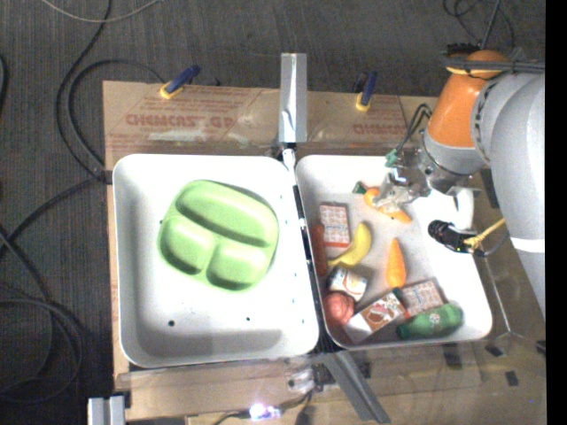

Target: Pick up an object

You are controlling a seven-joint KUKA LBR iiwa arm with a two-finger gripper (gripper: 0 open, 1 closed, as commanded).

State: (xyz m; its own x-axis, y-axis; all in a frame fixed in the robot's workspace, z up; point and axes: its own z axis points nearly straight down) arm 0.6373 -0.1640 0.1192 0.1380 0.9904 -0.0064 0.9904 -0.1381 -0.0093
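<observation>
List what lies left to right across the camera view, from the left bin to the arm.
Green tray → metal post → banana → carrot → green bottle → arm's orange band

right bin (pixel 312 177) | near half crowded: banana (pixel 354 245), carrot (pixel 395 263), bottle (pixel 431 320) | bare floor along far-left

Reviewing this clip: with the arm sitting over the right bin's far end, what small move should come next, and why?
Probably a short descent onto the orange piece. The end effector sits right over it at the right bin's far end, and it lies apart from the banana and carrot, so there is room. Whether anything is gripped yet cannot be told.
</observation>
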